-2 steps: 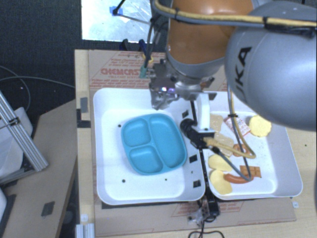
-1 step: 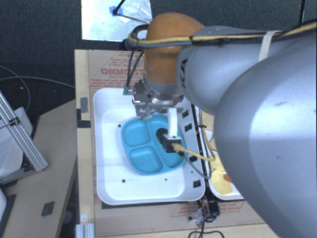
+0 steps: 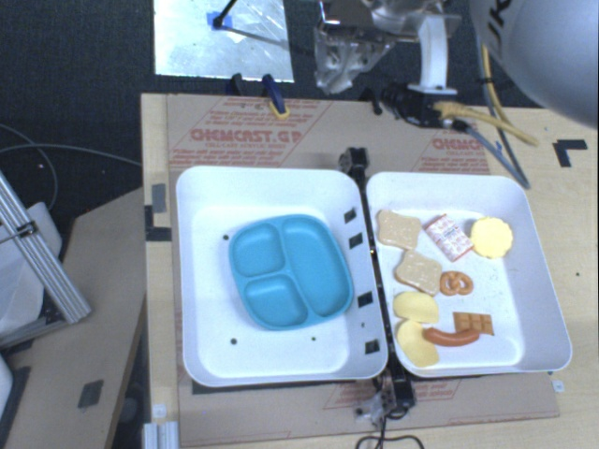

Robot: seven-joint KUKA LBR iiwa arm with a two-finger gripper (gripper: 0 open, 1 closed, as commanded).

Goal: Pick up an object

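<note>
My gripper (image 3: 339,71) hangs high above the bench's far edge, beyond both bins and over no object. The right bin (image 3: 538,279) holds several toy foods: two bread slices (image 3: 398,229) (image 3: 417,271), a pink-and-white packet (image 3: 449,237), a round yellow cracker (image 3: 491,238), a small pretzel (image 3: 456,283), two yellow chips (image 3: 416,307) (image 3: 416,344), a sausage (image 3: 449,337) and a brown chocolate piece (image 3: 474,323). A blue divided plate (image 3: 290,271) lies flat in the left bin (image 3: 201,251).
A black divider (image 3: 367,251) runs between the bins. A blue clamp (image 3: 274,96) sits at the bench's far edge, with a shiny sheet (image 3: 223,26) behind it. An aluminium frame (image 3: 37,269) stands at the left.
</note>
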